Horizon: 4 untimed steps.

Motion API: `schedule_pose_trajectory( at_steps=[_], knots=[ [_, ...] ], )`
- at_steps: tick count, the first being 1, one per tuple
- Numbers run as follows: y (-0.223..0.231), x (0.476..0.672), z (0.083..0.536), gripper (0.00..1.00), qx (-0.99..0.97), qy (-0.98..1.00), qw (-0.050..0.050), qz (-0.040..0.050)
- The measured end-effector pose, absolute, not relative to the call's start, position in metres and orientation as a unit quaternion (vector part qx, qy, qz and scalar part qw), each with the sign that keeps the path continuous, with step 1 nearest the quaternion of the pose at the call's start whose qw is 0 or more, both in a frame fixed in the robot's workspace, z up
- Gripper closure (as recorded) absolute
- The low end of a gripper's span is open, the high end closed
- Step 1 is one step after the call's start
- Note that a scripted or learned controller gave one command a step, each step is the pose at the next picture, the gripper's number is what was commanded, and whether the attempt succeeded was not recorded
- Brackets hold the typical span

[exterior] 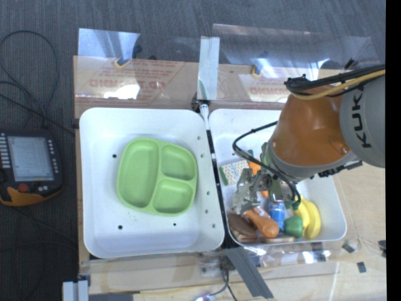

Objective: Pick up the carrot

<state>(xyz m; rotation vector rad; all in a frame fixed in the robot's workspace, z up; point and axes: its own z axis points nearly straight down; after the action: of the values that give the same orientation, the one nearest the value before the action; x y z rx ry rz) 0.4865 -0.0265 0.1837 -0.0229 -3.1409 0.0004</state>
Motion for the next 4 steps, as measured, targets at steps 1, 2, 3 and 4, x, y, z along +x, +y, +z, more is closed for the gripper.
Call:
schedule_pose_trajectory(
  at_steps=[1, 2, 3, 4],
  knots=[
    [0.029, 0.485, 0.220, 1.00, -0.173, -0.985, -0.001, -0.0004],
    [-0.084, 0.484, 0.243, 1.00, -0.166, -0.986, -0.003, 0.0015],
    [-0.108, 0.496, 0.127, 1.00, -0.254, -0.967, -0.022, -0.0010],
    [-0.108, 0.494, 0.122, 0.00, -0.254, -0.967, -0.018, -0.0006]
  ],
)
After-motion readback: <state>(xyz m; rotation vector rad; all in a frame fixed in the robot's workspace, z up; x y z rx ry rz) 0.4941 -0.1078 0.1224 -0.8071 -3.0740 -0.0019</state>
